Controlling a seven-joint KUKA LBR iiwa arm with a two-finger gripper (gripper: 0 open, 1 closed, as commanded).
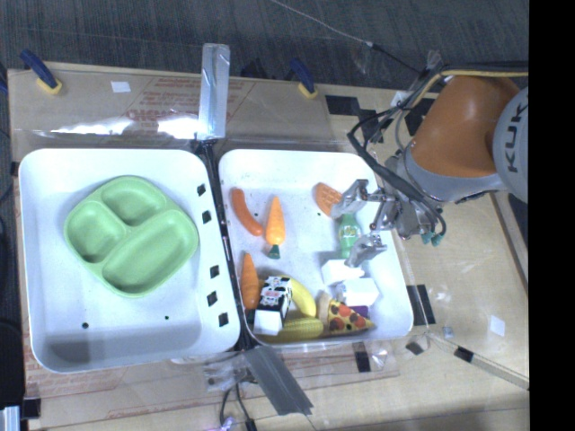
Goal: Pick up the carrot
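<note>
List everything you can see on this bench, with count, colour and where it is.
Bins: two, white, side by side.
Divided plate: one, green, left bin.
Carrot: one, orange with green tip, right bin, upper middle.
Other orange pieces: three, right bin.
Green bottle: one, right bin, by the gripper.
Banana: one, yellow, right bin's lower part.
Corn cob: one, yellow, lower edge.
Pizza slice: one, lower right corner.
White blocks: several, lower right.
Gripper: one, grey, over the right bin's right side.

Surface [503, 330]: pale wood-toned top, black tape marks at right. Dark carpeted floor [108, 12] along the far edge. Blue clamps [40, 72] at back corners. Even overhead light, soft glare.
</note>
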